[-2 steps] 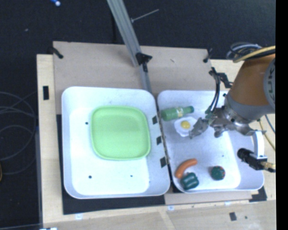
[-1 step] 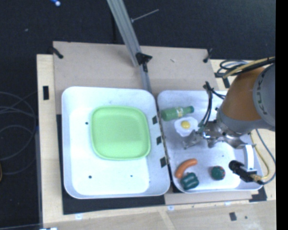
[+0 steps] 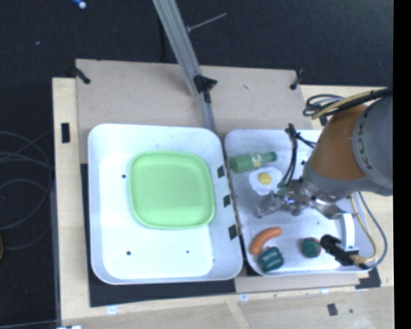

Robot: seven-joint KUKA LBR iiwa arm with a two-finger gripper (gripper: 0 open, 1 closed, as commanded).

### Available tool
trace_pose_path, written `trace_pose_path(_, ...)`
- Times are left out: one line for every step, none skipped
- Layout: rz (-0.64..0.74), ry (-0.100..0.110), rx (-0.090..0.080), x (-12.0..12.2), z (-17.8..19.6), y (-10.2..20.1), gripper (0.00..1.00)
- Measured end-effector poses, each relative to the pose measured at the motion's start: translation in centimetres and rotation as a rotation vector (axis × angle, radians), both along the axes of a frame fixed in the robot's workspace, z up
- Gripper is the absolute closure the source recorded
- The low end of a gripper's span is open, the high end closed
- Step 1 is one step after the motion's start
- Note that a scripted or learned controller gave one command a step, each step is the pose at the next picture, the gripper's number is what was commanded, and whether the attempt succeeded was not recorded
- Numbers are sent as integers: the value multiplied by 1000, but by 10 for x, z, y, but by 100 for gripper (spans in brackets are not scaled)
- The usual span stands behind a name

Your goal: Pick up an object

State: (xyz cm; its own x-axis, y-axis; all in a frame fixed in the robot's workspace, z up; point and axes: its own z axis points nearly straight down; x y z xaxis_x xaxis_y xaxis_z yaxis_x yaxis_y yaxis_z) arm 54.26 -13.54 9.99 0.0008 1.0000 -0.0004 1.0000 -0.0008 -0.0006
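Two shallow white bins sit side by side on the table (image 3: 137, 94). The left bin (image 3: 109, 252) holds one light green square plate (image 3: 171, 189), lying flat in its upper middle area.

The right bin (image 3: 294, 230) holds five small objects:
- A green bottle (image 3: 252, 161) lies on its side near the upper left of the bin.
- A toy fried egg (image 3: 264, 179) lies just below the bottle.
- An orange sausage-shaped piece (image 3: 266, 238) lies in the lower left of the bin, tilted upward to the right.
- A dark green ridged piece (image 3: 270, 258) lies just below the orange piece, near the bin's lower edge.
- A round green piece (image 3: 310, 247) lies to the right of these two, apart from them.

The arm (image 3: 342, 156) enters from the right of the frame and extends over the right bin. The gripper (image 3: 277, 204) is positioned over the middle of the right bin, just below the toy fried egg and above the orange piece. No object is visibly held. Whether the gripper is open or closed cannot be told at this resolution.
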Motion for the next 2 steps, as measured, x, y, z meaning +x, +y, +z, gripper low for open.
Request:
trace_pose_path(-1,-4,0,1,12,-1,100)
trace_pose_path(1,-7,0,5,72,6,100)
